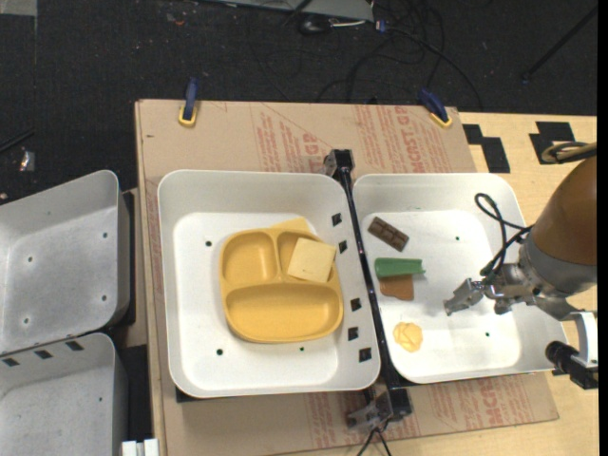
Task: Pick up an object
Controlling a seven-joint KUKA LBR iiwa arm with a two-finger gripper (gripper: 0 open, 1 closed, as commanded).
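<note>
Under both white bins (190,255), cardboard (285,136) with faint red print, unreadable; gripper (461,299) apart, empty.

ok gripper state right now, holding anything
Two-finger gripper: low over the right white bin, nothing visible between its fingers; open or shut cannot be told.

Arm (570,226) cut off by the frame's right edge, only wrist end in view. Gripper (463,298) small and dark at center right; finger spacing too small to tell. Brown piece (398,290) partly hidden under the green block (399,268). Grey trays (57,255) at left cut by the left and bottom edges.
</note>
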